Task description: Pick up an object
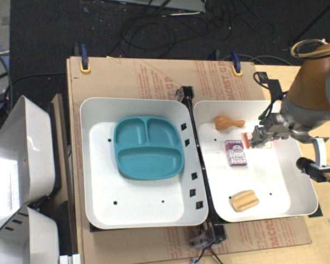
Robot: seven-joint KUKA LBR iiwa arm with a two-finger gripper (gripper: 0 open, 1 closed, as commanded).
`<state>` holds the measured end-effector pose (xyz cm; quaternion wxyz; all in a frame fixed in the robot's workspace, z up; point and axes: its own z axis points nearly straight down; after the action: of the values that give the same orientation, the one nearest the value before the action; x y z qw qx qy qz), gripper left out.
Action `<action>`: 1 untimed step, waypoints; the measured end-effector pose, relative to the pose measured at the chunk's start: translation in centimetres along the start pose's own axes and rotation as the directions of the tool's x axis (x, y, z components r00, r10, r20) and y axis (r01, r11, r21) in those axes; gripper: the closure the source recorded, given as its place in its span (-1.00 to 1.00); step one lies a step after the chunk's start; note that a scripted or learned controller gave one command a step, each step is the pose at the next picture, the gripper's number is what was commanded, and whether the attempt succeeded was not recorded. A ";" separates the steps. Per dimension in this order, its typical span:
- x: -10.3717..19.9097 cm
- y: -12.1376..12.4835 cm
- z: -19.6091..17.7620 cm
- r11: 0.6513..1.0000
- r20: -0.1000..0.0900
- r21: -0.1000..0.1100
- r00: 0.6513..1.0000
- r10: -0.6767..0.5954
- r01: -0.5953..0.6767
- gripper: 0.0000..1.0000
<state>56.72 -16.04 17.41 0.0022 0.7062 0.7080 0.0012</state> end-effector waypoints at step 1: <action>0.0 0.4 -4.3 1.000 0.000 0.000 1.000 -0.001 0.001 1.00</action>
<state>57.10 -16.03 21.68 0.0024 0.7060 0.7083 0.0011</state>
